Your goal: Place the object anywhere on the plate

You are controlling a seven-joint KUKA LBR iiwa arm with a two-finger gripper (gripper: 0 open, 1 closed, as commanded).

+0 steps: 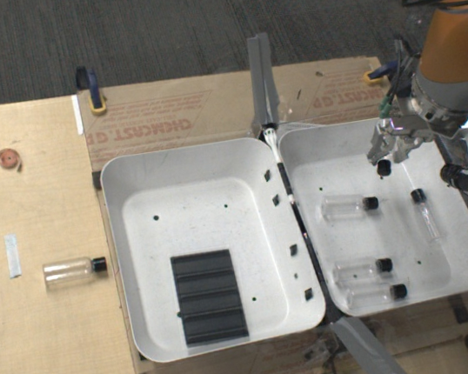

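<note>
Currently, gripper (384, 152) hovers above right bin (309, 214), pinching a clear vial (383, 165); 4 vials lie below; dark plate (208, 297) occupies left bin (128, 242).

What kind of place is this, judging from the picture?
Probably a robotics lab or test bench: a grey arm with an orange band reaches over two shallow white plastic bins holding clear black-capped vials, all on a clamped cardboard sheet.

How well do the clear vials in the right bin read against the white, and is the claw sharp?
Camera view: vials nearly vanish into the white right bin, their black caps marking them; lighting flat, shadows soft; claw small and slightly soft; dark plate in the left bin stands out crisply.
</note>
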